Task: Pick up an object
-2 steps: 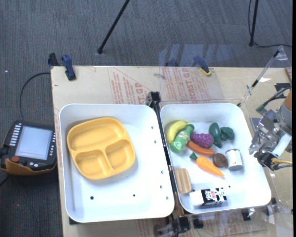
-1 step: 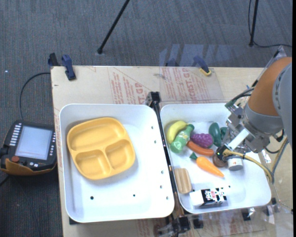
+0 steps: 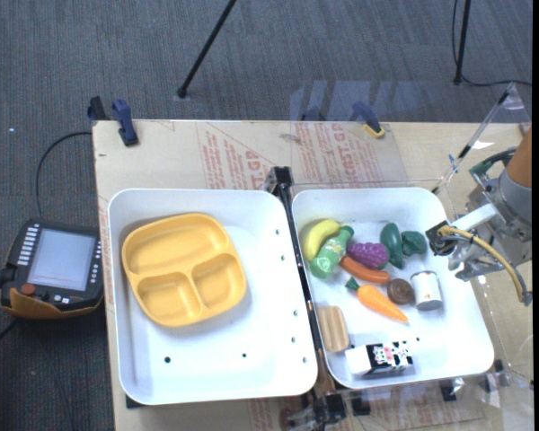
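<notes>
The gripper (image 3: 474, 257) is seen over the right edge of the right bin (image 3: 449, 353), about midway along it, at the end of the grey arm (image 3: 508, 200); whether it is open or closed cannot be told. Nearest to it, a small can (image 3: 426, 291) with a white wall and a dull metal end is found right of the bin's centre; whether it is upright or tilted cannot be told. Touching the can's left side, a round brown piece (image 3: 400, 290) is seen. Just left of that a smooth plastic carrot (image 3: 380, 302) is laid, its long axis slanted, with the green top towards the far left corner and the orange tip towards the near right corner. A second, slimmer carrot (image 3: 366, 269) is set beside it on a similar slant. Towards the far edge a knobbly purple grape bunch (image 3: 368, 255), a glossy green pepper (image 3: 392, 242) and a darker green piece (image 3: 414, 241) are grouped, with a curved yellow banana (image 3: 322, 234) and a green bottle-like piece (image 3: 331, 251) near the left edge. By the near edge a tan rounded block (image 3: 332, 328) and a white carton with black patches (image 3: 380, 358) are placed. In the left bin (image 3: 144, 366) a matte yellow three-part plate (image 3: 183, 268) is carried.
</notes>
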